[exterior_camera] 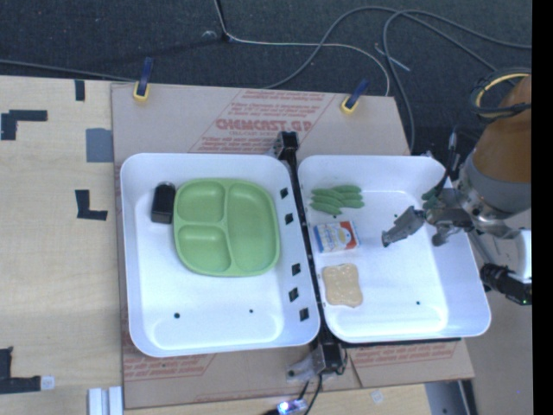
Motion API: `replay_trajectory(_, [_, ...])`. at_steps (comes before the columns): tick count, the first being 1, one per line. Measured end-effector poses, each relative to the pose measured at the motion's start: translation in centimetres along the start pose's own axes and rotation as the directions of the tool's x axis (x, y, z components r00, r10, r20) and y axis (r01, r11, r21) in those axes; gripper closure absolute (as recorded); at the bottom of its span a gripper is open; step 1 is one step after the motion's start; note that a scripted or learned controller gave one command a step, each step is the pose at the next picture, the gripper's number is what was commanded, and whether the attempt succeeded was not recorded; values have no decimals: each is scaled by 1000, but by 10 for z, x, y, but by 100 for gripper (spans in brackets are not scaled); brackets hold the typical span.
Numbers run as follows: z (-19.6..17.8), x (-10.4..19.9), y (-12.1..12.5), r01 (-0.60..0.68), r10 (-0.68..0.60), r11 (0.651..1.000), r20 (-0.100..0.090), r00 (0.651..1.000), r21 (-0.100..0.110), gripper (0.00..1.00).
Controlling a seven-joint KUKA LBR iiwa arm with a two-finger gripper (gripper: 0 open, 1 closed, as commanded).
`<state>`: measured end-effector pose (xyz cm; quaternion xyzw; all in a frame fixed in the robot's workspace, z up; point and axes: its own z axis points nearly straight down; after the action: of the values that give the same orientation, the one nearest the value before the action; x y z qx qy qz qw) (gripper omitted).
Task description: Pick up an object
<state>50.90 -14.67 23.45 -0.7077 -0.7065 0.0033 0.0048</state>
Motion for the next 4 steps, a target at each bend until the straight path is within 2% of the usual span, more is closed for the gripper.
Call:
replay_trajectory(1, [-5,0,2,3,-3,1000,2,1000,-10,0])
replay_trajectory(2, [42,-6,5,2,-2,1000,2,1000,-6,0])
replay_trajectory(3, [93,-8,-5,1,-1,1000,1,1000,-4,0])
replay_trajectory(4, [145,-7,-4,1,-1,1000,2,1000,-11,0])
